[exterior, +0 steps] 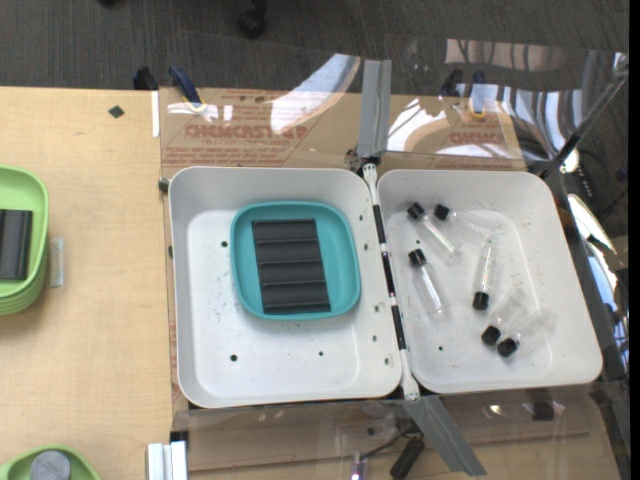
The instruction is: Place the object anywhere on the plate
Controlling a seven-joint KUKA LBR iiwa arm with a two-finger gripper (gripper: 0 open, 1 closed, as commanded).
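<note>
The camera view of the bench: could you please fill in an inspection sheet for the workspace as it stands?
Surface: wooden bench bearing the left white bin and the right white bin side by side.
Job's things: teal plate in the left white bin, carrying a dark ribbed block; several clear vials with black caps lie loose in the right white bin, none on the plate.
Clutter: green trays stacked at the bench's left edge, holding a dark item; a green lidded thing at the bottom left.
End effector: nothing seen.
Cables: nothing seen.
Surroundings: clear plastic sheeting behind the bins; grey carpet and chair castors beyond.
</note>
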